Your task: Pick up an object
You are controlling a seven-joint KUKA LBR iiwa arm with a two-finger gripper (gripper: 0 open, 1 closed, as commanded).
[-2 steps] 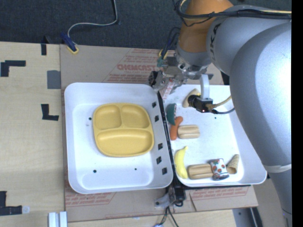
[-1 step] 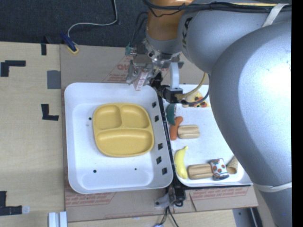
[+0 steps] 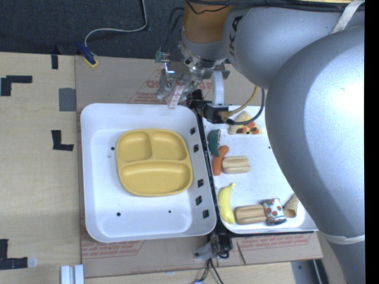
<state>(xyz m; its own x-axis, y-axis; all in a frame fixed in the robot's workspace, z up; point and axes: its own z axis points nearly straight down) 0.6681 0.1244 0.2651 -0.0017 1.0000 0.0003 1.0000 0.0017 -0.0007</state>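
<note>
From above, we see the grey arm (image 3: 308, 99) with its orange band (image 3: 210, 2) reach in over the two white bins on the cardboard-covered surface (image 3: 35, 176). Its jaws hang at the far rim of the left bin (image 3: 98, 176), just above the divider between the bins; we cannot tell whether they are apart or together, as cables and fittings crowd the wrist.

Taking the yellow divided plate (image 3: 155, 161) as our landmark: it lies flat in the middle of the left bin, well below and slightly left of the jaws, apart from them.

To the plate's right, across the divider, the right bin (image 3: 260, 185) holds the small toy foods. Nearest the jaws is a pizza slice (image 3: 245, 126) at the far end. Closer to the plate lie a green piece (image 3: 213, 141) and an orange carrot (image 3: 219, 158) touching it, with a tan bread roll (image 3: 235, 165) just beside. Toward the near end sit a yellow banana (image 3: 226, 201), a second bread roll (image 3: 250, 214) and a red-patterned can (image 3: 273, 211) against it.
</note>
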